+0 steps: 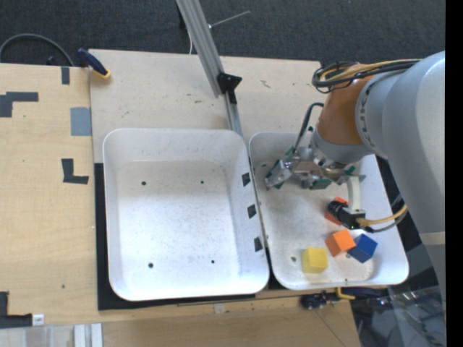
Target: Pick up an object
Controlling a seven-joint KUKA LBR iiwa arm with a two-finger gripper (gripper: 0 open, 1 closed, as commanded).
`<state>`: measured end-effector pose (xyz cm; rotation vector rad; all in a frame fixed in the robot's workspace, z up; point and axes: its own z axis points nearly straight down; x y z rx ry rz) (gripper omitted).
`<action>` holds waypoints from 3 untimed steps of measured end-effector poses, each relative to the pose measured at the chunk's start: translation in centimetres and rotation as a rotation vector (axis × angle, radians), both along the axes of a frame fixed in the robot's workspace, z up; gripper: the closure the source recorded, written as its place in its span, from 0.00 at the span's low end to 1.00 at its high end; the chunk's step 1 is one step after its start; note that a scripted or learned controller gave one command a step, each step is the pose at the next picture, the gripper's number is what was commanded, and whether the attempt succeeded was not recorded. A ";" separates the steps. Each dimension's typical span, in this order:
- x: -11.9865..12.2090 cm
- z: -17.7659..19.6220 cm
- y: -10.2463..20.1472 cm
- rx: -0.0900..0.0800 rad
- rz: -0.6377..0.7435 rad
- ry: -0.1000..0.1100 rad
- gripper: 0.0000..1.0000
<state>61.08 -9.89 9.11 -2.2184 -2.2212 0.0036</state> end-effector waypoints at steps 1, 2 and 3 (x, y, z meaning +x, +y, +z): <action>0.0 1.0 0.1 0.001 0.001 0.000 1.00; 0.2 7.4 0.2 0.000 0.000 -0.008 1.00; 0.8 12.0 -0.3 -0.001 0.000 -0.007 1.00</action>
